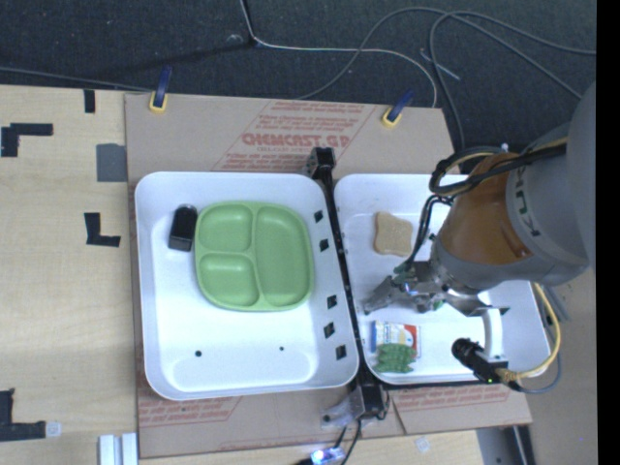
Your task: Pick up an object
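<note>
Both white bins look like smooth moulded plastic with a soft sheen, and they rest on a matt brown cardboard sheet printed in red. The table at the left of the frame shows pale wood grain with a dull finish. The green divided plate appears to be smooth, matt plastic; the small black block beside it looks dull. The tan piece in the right bin seems porous, like sponge. The arm's orange band is glossy, and the end effector looks metallic grey. The small packet at lower centre has a printed, slightly shiny wrapper.
</note>
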`<action>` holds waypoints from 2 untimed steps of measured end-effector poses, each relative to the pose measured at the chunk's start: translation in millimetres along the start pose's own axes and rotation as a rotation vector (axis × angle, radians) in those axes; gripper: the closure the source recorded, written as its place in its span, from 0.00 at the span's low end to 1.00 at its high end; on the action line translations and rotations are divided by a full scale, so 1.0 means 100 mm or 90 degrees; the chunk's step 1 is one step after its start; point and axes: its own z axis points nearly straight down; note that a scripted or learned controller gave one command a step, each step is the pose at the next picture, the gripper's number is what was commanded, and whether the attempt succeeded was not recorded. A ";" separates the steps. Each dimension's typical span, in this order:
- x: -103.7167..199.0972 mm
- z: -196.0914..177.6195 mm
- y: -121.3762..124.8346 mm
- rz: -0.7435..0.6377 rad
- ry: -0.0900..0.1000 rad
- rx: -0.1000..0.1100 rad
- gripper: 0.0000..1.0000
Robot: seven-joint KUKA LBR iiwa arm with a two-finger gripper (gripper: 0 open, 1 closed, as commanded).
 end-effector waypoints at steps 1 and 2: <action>0.00 0.11 0.00 -0.001 -0.001 -0.003 0.00; 0.00 0.00 0.00 -0.001 -0.001 -0.004 1.00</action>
